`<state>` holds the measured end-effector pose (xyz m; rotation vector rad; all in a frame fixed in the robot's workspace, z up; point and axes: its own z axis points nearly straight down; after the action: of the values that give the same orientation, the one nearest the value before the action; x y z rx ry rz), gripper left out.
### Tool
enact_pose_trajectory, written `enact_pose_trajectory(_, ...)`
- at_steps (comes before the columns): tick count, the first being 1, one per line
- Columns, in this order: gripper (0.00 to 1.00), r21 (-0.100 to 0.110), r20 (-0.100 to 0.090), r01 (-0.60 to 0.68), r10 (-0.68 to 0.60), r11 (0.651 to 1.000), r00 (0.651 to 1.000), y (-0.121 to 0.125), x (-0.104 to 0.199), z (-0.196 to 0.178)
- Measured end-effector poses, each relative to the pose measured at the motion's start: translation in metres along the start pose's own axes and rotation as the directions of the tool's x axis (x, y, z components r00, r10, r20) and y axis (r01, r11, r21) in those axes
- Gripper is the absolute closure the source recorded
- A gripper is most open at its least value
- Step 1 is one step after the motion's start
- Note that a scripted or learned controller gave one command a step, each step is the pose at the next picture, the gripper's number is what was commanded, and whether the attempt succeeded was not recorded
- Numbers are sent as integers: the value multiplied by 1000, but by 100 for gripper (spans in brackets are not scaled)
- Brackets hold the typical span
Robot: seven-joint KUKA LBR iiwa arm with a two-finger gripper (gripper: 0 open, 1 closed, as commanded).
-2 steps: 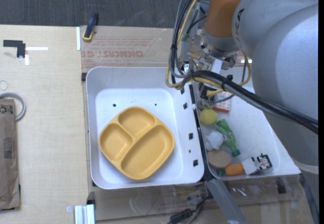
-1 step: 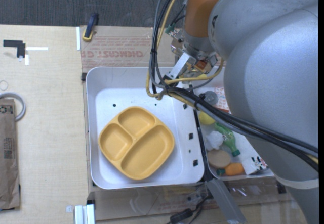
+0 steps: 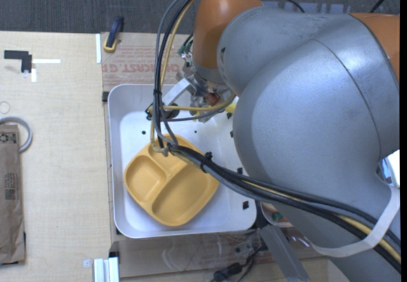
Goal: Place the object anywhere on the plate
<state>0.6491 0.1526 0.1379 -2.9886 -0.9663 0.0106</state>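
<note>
A yellow plate (image 3: 170,187) with divided compartments lies tilted in the front left of the white bin (image 3: 118,166). Nothing is visible on the part of the plate that shows. My gripper (image 3: 192,97) hangs over the back of this bin, just beyond the plate's far rim, mostly covered by the wrist and the orange band above it. A small pale yellow patch (image 3: 231,106) peeks out beside the wrist; I cannot tell what it is. Black cables (image 3: 159,115) drape from the wrist down onto the plate's far edge.
The grey arm (image 3: 318,121) covers the right half of the view. A blue and yellow tool (image 3: 114,34) lies on cardboard behind the bin. On the wooden bench at left are a black bracket (image 3: 18,56) and a brown paper bag (image 3: 10,191).
</note>
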Motion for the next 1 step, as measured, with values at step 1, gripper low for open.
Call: enact_pose_trajectory(1,100,2,-4,-399,399,917,917,29,-24,40)
